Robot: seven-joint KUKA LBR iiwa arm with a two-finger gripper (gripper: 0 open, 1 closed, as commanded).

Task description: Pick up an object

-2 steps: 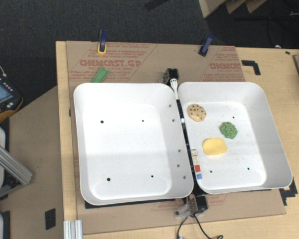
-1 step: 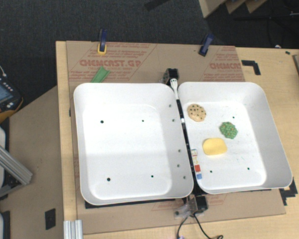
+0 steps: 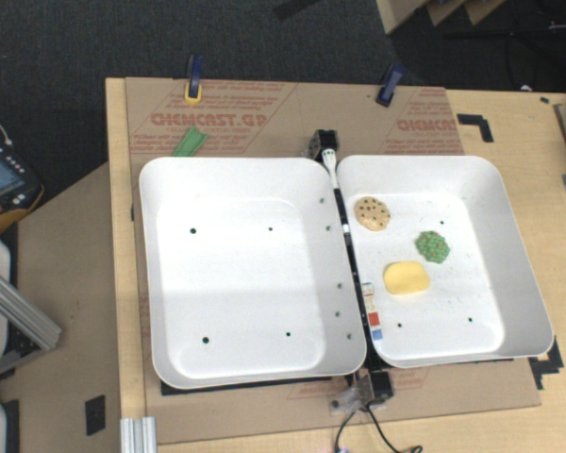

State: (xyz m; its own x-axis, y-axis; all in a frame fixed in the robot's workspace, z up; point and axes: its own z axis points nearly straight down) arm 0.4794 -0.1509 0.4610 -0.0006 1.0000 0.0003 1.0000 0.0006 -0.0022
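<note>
Cardboard bench (image 3: 264, 102); smooth white bins (image 3: 236, 182); speckled round cookie (image 3: 372, 213).

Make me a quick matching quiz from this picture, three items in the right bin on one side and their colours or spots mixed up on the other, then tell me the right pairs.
Things:
1. cookie
2. broccoli piece
3. yellow lump

Descriptions:
A. green and bumpy, farthest to the view's right of the three
B. smooth, pale yellow, nearest the bottom of the view
C. tan and speckled, nearest the divider between the bins

Pairs: 1-C, 2-A, 3-B. All three lie apart from each other in the right bin.
</note>
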